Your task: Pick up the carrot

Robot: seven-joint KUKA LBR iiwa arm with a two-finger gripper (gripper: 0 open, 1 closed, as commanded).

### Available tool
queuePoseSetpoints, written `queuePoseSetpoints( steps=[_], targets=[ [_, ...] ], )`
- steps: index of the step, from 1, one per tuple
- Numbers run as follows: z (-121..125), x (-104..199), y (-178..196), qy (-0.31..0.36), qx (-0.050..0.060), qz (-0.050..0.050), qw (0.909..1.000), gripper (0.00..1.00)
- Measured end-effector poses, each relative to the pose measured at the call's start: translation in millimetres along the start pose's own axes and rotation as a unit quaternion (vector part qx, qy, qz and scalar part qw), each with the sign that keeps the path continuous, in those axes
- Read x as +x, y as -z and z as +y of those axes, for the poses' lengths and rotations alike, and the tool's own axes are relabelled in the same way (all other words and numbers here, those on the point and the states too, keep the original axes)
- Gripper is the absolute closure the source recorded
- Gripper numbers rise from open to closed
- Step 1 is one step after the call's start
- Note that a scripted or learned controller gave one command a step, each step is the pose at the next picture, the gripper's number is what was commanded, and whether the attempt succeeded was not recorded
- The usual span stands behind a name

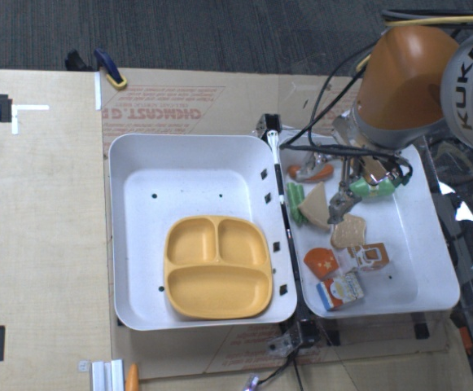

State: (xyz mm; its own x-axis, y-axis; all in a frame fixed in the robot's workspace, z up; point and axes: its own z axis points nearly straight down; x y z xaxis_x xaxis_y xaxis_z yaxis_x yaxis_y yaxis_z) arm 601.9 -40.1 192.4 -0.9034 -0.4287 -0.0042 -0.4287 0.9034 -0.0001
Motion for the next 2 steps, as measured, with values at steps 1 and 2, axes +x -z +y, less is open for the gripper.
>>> queuePoseSetpoints(
  steps=[1,2],
  targets=[
    [76,37,0,-0.047,0.000,0.001,0.9989,0.00],
    [151,53,0,-0.024,0.000,0.001,0.9997,0.00]
  ],
)
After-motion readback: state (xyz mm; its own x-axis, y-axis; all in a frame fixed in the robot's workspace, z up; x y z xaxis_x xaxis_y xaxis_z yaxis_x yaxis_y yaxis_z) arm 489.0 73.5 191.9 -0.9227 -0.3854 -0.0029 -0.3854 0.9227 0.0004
